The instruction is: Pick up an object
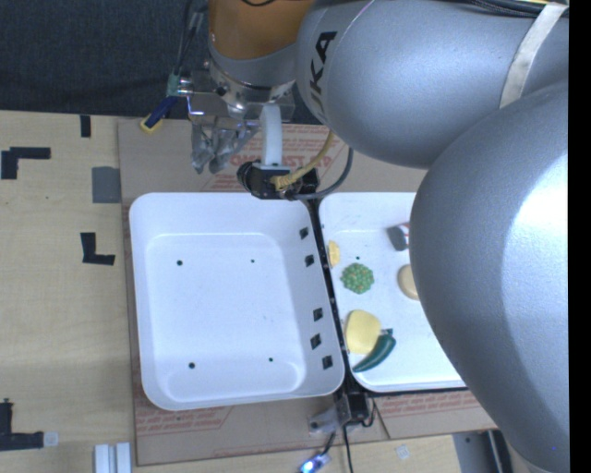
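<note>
Arm [434,83]: grey, bulky, reaching in from the right and covering much of the right bin; orange band [245,23] above the wrist at top centre.

Table [55,305]: tan surface with black markings, a cardboard sheet [175,430] under the bins.

Left bin [148,222]: white, shallow, a few small dark dots on its floor, no objects seen in it.

Right bin [406,379]: white, touching the left bin along a row of black clips; partly hidden by the arm. It holds the candidate objects.

Pincer [214,157]: hangs beyond the far rim of the left bin, over the cardboard, well apart from every object. Whether its fingers are parted or closed I cannot tell; nothing is seen held.

Yellow object [362,329]: rounded, near the divider, touching a green pepper-shaped piece [379,353] just in front of it.

Green round piece [357,277]: textured, between the yellow object and the bin's far side.

Pale yellow piece [407,281]: at the arm's edge, partly hidden.

Grey piece [398,237]: small, farther back.

Small yellow bit [333,252]: beside the divider.

Step in hand, as judged: nothing picked yet; the arm is at an approach or transit stage. The next move calls for carrying the pincer across to the right bin, centring above one separate object such as the green round piece, then descending and closing.
</note>
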